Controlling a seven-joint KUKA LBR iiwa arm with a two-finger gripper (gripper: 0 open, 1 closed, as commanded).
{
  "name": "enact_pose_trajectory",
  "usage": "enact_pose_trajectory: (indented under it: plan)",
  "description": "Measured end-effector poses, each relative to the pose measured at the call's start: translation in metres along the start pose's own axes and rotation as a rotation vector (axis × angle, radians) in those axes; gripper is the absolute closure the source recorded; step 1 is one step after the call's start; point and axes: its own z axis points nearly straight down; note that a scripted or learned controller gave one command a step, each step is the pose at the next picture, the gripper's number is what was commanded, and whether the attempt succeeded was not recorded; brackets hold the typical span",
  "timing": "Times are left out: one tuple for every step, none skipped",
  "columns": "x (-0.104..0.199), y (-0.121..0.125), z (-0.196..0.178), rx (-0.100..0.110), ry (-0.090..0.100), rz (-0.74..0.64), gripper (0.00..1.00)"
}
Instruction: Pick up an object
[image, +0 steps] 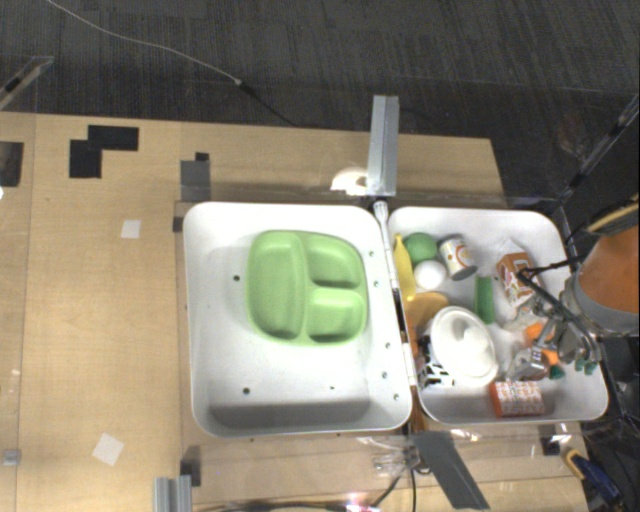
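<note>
The wooden bench (90, 330) carries 2 shallow white bins side by side. The left bin (215, 390) holds 1 thing, a pale green plate (305, 285) with 3 sections, lying flat near the middle; its surface is smooth and a little shiny.

The right bin (590, 405) is crowded. Along its left wall lies a yellow banana (403, 268); just beside it sit a green ball (420, 246) and a small white ball (429, 274), which seem to touch each other. Near them a small tin can (458, 256) lies tilted. A white bowl (462, 343) sits upside down in the middle of the bin, with an orange piece (428, 303) at its upper left edge and a black and white thing (433, 373) at its lower left. A narrow green thing (485, 297) is between the bowl and a red and white packet (512, 275). A red box (518, 398) rests near the front wall.

The arm (610, 280), grey with an orange band, enters from the right; the tool (560, 345) is low over the right side of this bin, among small orange and green parts; whether it is spread or pressed together I cannot tell.
</note>
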Motion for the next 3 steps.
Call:
enact_pose_trajectory:
  plan:
    - [0.007, -0.003, -0.001, 0.001, -0.008, 0.136, 0.00]
    - [0.009, -0.004, -0.001, 0.002, -0.003, 0.241, 0.00]
    - [0.020, 0.021, 0.000, 0.005, 0.005, 0.244, 0.00]
